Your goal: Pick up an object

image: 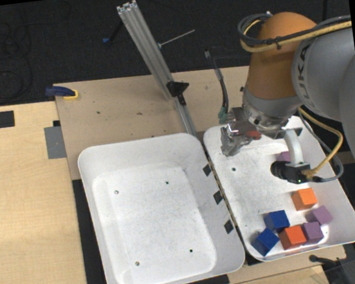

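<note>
Camera view, read from left to right, starts on the pale wooden tabletop [25,216], then the left bin [149,213], whose white floor carries nothing but a few dark specks. An aluminium rail [152,57] slants down from the top toward the gap between the two bins. The right bin [247,181] comes next, and the end effector [231,139] hangs over its upper-left corner, low near the floor, on the grey arm [325,79] with its orange band [277,60]. Whether it is spread or pressed together I cannot tell, because the metal parts are small and blur into one another against the white, and no block can be made out in them. All the candidate objects sit well apart from it, in the lower-right part of the same bin: two blue blocks [271,230], an orange-red block [293,236] beside them, an orange block [304,198] a little higher, and purple blocks [318,217] near the rim; another small purplish piece shows by the cabling further up. As I judge it, the pick is not yet done: nothing appears lifted or gripped, so choosing a block, closing on it and raising it are all left.
</note>
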{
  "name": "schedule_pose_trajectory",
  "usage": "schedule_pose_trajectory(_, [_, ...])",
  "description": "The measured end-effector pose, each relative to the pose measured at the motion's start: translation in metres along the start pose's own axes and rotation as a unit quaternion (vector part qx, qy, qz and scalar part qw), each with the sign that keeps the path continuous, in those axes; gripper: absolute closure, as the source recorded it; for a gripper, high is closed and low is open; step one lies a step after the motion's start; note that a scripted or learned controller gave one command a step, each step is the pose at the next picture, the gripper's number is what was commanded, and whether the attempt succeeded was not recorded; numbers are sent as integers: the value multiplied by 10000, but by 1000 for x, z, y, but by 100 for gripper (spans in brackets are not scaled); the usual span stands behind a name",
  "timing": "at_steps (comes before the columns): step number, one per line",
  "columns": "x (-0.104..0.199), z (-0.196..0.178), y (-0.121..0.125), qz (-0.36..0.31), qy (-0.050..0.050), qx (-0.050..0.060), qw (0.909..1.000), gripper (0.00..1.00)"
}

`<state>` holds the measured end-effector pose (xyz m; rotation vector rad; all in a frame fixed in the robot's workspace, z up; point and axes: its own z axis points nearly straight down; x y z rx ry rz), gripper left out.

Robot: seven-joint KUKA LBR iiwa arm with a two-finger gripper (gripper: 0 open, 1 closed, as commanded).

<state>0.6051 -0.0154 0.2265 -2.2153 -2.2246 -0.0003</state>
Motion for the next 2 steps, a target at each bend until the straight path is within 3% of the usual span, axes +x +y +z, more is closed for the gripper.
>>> schedule_pose_trajectory(2, [93,10,25,1,-1,5,10000,100])
